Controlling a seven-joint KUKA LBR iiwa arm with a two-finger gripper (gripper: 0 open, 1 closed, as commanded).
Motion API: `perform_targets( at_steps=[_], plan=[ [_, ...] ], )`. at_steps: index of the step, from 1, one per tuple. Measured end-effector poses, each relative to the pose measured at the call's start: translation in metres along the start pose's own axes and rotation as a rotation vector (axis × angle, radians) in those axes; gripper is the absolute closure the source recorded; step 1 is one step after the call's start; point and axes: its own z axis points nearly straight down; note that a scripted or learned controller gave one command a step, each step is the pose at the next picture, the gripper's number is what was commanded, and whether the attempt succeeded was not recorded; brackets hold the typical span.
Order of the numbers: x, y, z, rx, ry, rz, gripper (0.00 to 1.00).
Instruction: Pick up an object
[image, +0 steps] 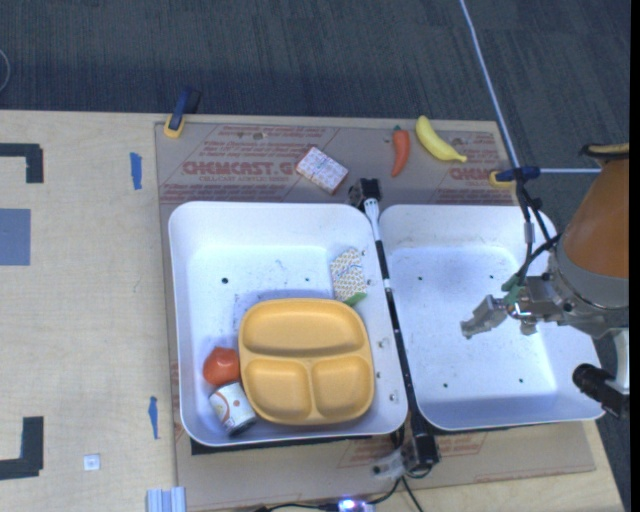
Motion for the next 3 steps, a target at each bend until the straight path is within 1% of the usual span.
perform_targets(
  at_steps=[1, 2, 3],
  plan=[
    [0.0, 0.019, 0.125, -0.007, -0.002, 0.001, 0.0],
    [0.009, 0.013, 0.126, -0.005, -0.001, 0.001, 0.0],
    [-0.045, 0.065, 0.126, -0.005, -0.002, 0.001, 0.0]
  ],
)
